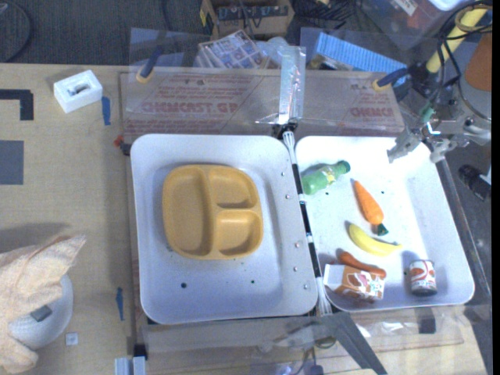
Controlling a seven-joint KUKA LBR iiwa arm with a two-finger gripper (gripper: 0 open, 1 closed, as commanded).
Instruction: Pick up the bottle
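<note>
Green bottle (324, 176) lying sideways near carrot (369, 202), likely light, smooth, roll-prone (cap end narrow); best gripped across mid-body. Gripper (417, 143) beyond carrot, fingers spread, nothing held.

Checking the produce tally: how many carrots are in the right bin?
1: the carrot lies mid-bin, between the green bottle and the banana.

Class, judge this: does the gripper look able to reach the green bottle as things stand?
Probably yes. The bottle lies alone at the right bin's far-left corner, apart from the carrot, with nothing over it; the gripper hovers near the bin's far edge.
</note>
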